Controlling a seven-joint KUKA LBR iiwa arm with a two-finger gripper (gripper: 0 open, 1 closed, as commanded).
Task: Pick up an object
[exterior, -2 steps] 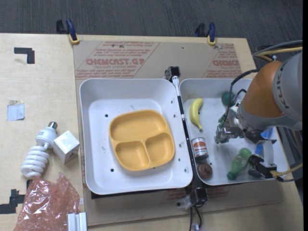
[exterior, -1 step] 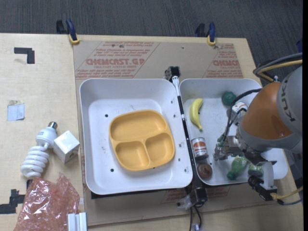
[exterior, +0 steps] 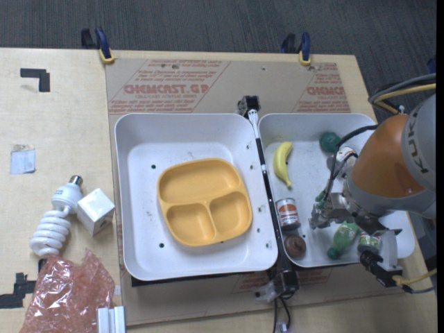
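Green bottle — lying tilted beneath the end effector.

two bins sit side by side on the bench, their inner rims touching; the left bin holds a divided tray near its middle; the right bin holds a banana toward its far left part, a ball to the banana's right near the far wall, a can nearer the camera beside the left wall, a round lid-like thing just in front of the can, and a bottle to the right of both; the arm reaches over the right bin from the right, the gripper just above the bottle; left of the bins, on the bench, lie a spiral bulb, a small box touching it on its right, and a crumpled bag in front of them.
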